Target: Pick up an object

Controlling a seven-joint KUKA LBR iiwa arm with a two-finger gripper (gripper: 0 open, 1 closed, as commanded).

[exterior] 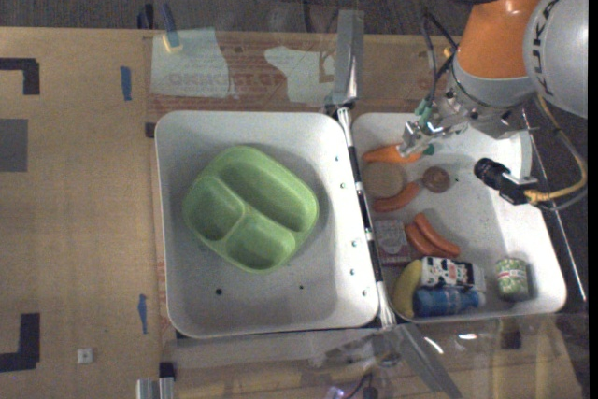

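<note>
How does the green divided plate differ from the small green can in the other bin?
The green divided plate lies in the left bin, apart from everything else; the small green can stands in the right bin among several other items. The plate is wide, flat and split into compartments, while the can is small and round. The plate is plain light green; the can has a pale top and a printed label. Both are green.
</note>
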